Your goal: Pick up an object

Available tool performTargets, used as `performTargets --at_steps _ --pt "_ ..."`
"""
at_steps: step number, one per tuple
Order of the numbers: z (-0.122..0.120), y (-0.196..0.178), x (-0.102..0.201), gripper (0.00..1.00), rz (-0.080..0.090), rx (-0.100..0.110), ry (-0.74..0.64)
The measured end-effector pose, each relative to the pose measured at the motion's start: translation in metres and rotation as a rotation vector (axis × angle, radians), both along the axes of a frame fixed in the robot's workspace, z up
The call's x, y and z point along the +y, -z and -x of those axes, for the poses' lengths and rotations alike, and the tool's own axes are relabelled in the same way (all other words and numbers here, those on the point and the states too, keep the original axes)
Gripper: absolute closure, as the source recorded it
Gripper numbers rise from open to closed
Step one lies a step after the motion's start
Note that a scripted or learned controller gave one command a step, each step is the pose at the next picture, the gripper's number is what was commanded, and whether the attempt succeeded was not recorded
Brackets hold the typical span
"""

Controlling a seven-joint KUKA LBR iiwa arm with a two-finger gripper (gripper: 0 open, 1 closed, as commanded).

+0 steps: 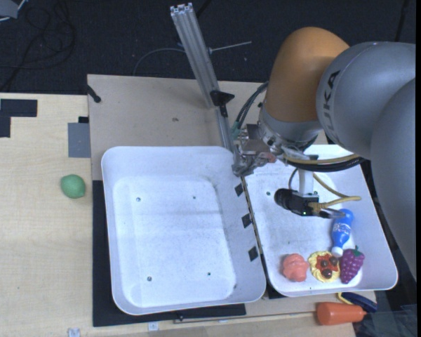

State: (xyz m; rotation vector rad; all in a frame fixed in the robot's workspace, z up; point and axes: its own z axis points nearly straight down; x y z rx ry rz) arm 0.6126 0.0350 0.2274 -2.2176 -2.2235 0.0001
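Camera view showed the gripper [244,159] low at the border between the left bin [168,230] and the right bin [277,236]; whether it was open or closed, I could not tell. A pink object [293,267], a yellow object [325,266] and purple grapes [351,264] lay well apart from it in the right bin's near corner.

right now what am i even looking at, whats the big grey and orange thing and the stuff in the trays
That shape is a robot arm reaching in from the right; its claw hangs where the left bin and right bin meet. One camera fixed above looks down at a slant. The right bin holds a pink lump, a yellow piece, purple grapes and a blue and white bottle. A green ball and an orange thing lie outside the bins. Whether the claw holds anything, I cannot tell.
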Motion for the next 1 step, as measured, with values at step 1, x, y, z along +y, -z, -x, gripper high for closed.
performTargets --at_steps 1 --pt "0.0122 -0.011 0.0524 1.0 0.0 -0.001 -0.001"
